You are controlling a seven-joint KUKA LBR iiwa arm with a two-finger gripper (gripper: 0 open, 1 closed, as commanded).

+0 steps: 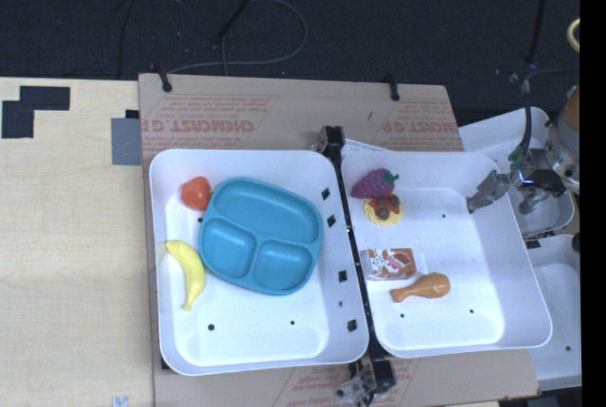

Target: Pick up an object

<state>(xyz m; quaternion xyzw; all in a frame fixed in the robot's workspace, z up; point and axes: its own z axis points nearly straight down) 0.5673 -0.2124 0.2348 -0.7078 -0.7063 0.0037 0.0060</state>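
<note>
1. Left white bin (180, 339): yellow plastic banana (188, 271), red tomato (196, 193), blue divided plate (259, 236).
2. Right white bin (511, 325): purple grapes (374, 183), small yellow-red toy (383, 208), printed packet (390, 262), tan glossy drumstick (422, 287).
3. Grey pincer (502, 188) above the bin's right rim, holding nothing; finger spread unclear.

1. Reddish printing is seen upside down on the cardboard sheet (284, 116) just behind the left bin (170, 320); roughly "CHEMCAST GP" is made out.
2. Fainter reddish printing nearer the right bin (511, 329) cannot be read.
</note>
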